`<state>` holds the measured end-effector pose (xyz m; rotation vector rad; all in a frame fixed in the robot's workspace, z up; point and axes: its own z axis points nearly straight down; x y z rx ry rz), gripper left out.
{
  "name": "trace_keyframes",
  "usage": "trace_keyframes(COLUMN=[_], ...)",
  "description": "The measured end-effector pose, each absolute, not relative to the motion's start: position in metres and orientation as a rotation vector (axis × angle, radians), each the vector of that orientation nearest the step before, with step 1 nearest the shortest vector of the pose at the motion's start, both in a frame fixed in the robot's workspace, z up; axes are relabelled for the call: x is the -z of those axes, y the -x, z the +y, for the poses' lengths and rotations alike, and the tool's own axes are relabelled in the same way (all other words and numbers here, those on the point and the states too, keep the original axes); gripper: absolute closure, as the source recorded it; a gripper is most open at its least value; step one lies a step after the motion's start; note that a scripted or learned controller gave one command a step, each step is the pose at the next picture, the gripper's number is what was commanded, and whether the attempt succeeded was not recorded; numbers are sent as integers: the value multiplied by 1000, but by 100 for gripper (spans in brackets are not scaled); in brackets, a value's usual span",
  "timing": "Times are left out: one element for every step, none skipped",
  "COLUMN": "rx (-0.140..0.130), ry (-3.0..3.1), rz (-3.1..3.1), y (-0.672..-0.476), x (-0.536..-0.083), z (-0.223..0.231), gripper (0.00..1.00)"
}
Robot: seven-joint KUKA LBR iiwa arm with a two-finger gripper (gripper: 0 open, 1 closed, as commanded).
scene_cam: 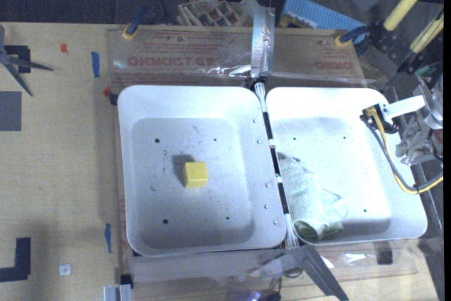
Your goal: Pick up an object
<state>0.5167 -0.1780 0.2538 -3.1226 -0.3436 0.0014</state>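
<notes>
- The left bin holds one yellow block, lying loose near its middle, slightly left of centre.
- The right bin holds a rolled pale cloth against its left wall, running down to the near corner.
- The gripper sits at the right bin's far right edge, well apart from both items; whether it is wide or narrow I cannot tell.
- Judged step: approach not yet begun. Next it must travel over a target and descend; the cloth is nearer.

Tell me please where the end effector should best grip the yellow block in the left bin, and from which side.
Probably from straight above, closing on two opposite flat sides of the yellow block. It lies alone on the floor of the left bin, away from the walls, so there is room around it.
</notes>
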Motion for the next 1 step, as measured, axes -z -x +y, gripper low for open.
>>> trace_keyframes(rx=[-4], ry=[3123], rz=[-321], y=[-492], x=[-267], z=[-198], gripper=[100])
